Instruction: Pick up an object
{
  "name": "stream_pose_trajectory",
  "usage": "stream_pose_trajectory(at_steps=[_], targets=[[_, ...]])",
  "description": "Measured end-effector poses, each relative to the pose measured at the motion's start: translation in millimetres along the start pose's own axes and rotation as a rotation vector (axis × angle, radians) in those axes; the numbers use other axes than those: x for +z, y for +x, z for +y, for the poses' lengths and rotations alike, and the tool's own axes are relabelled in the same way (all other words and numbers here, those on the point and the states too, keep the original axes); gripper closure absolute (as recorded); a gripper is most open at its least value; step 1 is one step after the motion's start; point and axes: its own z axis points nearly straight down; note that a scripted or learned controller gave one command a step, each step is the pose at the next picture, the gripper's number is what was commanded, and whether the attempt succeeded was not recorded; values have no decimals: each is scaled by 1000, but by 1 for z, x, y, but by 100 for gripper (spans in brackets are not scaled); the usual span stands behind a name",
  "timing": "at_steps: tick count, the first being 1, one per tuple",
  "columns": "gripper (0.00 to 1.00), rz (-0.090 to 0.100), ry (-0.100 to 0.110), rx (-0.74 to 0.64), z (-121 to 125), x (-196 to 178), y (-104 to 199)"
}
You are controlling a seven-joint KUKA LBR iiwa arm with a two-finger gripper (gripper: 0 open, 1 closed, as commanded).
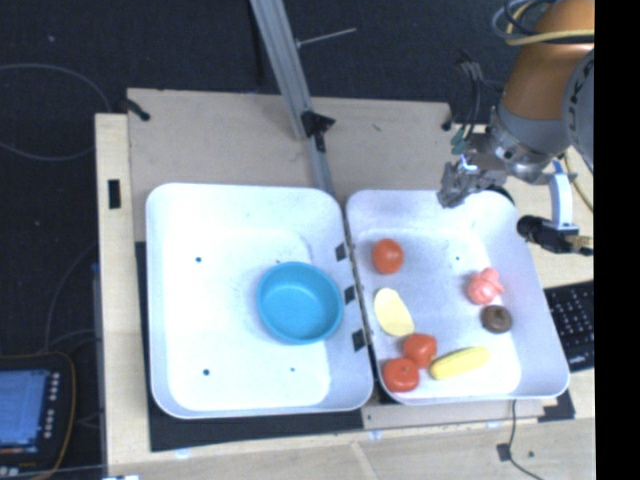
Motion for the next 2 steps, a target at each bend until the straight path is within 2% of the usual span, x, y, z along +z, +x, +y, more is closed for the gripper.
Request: stream_pose_trajectory(at_steps=[2], targets=[[100,1,10,-7,3,13,93]])
